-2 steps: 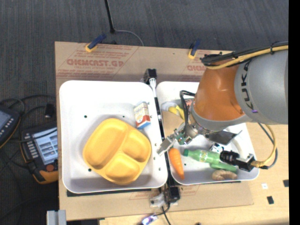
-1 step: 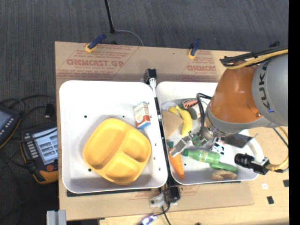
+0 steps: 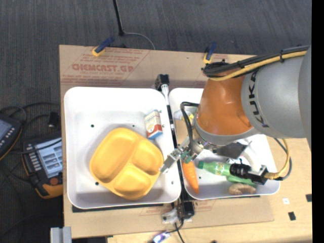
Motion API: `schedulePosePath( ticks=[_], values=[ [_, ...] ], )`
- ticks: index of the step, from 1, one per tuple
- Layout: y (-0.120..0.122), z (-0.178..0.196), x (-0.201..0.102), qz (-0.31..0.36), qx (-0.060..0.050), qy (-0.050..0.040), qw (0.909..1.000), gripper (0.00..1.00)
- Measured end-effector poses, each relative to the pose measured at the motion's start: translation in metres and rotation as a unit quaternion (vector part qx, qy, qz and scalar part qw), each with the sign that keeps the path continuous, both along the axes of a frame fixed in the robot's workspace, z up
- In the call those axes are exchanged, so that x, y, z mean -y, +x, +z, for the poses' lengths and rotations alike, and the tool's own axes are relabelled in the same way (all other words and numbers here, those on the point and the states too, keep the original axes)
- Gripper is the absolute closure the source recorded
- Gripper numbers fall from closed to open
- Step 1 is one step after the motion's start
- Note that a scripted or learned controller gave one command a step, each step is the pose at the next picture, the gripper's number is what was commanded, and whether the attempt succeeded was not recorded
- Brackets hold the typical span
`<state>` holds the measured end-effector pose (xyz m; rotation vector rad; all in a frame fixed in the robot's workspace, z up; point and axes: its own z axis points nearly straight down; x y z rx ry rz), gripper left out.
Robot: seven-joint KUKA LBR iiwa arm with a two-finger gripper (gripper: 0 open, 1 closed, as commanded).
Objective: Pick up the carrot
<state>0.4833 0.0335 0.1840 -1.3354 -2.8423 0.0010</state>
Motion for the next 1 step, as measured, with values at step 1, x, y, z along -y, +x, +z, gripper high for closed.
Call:
schedulePosePath(
  ticks=[1],
  values=[
    [0.0,0.0,0.0004,0.0,0.0,0.0,1.0,0.0]
  ],
)
